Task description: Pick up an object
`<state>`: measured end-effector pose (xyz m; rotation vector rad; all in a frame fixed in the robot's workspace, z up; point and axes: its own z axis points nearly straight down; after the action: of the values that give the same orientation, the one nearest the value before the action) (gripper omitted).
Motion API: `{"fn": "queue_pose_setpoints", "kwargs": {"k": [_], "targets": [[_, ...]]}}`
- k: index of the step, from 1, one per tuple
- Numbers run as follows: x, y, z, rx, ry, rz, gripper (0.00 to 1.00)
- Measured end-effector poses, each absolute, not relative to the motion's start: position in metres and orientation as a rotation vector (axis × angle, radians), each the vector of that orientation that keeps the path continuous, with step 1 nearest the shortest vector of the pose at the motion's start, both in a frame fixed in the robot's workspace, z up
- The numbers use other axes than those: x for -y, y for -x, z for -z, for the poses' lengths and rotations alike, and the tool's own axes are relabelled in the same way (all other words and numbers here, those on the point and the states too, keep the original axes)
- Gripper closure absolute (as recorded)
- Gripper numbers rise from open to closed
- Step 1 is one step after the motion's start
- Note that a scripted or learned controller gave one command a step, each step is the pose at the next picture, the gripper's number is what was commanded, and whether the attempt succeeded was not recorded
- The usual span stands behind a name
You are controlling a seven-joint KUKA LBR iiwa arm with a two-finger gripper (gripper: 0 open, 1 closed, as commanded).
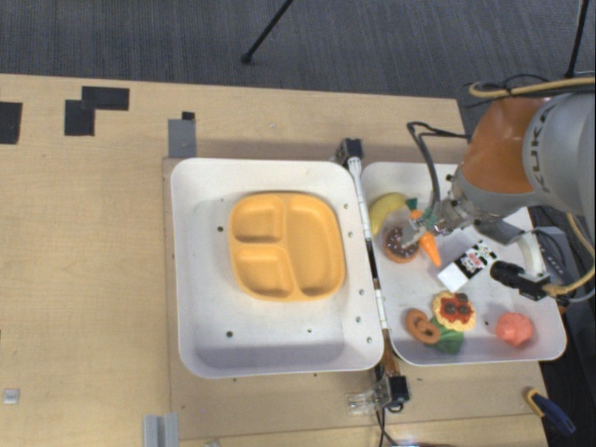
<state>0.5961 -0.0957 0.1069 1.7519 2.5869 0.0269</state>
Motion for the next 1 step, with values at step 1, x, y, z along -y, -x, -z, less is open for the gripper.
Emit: {"fn": "queue_pose_setpoints", "kwargs": {"k": [1], "targets": [[0.0718,-0.6497,-0.2174,-2.711,-1.576,-0.005,1.0]]}}
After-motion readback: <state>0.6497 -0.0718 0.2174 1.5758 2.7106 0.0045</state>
